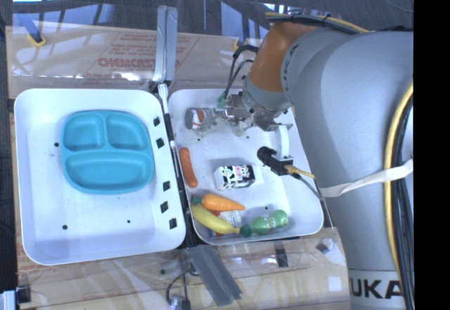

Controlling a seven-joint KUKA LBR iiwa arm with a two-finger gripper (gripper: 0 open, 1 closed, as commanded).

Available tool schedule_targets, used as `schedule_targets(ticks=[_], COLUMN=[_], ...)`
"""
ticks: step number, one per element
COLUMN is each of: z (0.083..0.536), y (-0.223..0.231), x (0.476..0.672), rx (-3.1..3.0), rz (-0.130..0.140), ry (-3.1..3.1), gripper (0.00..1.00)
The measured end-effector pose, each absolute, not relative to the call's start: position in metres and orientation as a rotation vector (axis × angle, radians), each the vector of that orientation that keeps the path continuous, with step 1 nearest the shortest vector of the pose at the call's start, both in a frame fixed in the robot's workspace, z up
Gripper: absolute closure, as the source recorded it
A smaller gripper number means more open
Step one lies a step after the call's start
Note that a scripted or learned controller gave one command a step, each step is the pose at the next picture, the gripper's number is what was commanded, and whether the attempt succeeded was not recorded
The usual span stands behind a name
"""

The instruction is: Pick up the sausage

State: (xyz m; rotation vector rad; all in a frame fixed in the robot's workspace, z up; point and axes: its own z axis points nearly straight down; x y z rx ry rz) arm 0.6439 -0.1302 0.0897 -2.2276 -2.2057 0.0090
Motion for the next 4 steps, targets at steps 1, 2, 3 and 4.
schedule_targets(ticks=[1, 2, 3, 4], z=[0.091, 0.09, 0.09, 0.09], y=[-0.093, -0.189, -0.115, -0.096], x=[0.606, 0.552, 0.547, 0.545], rx=[-2.092, -2.222, -2.074, -2.346], rz=[0.005, 0.006, 0.005, 0.006], ry=[-2.344, -2.213, -2.351, -2.084], gripper=[0.0, 0.0, 0.0, 0.0])
